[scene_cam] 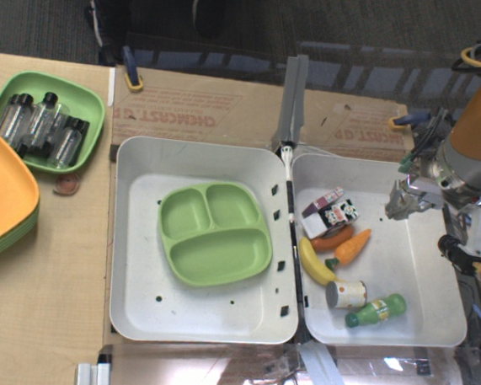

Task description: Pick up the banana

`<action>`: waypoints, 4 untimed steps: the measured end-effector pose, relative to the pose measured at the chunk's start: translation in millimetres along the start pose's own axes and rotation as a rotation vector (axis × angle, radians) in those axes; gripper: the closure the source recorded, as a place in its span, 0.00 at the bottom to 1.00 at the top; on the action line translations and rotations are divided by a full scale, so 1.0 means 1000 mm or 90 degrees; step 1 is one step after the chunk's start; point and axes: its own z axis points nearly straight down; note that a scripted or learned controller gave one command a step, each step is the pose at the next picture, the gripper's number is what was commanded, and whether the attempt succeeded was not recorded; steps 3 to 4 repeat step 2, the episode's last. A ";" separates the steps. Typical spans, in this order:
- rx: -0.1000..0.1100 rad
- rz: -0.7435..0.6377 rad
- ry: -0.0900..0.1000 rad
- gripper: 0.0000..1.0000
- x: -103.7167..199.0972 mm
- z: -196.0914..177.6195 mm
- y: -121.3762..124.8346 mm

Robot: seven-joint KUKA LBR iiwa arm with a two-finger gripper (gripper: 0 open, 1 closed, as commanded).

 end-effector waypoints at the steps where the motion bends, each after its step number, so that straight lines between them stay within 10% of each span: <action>1: -0.003 -0.203 -0.001 1.00 0.059 -0.027 0.001; 2: 0.000 0.052 0.000 1.00 0.014 0.002 -0.010; 4: 0.000 0.052 0.000 1.00 0.014 0.002 -0.010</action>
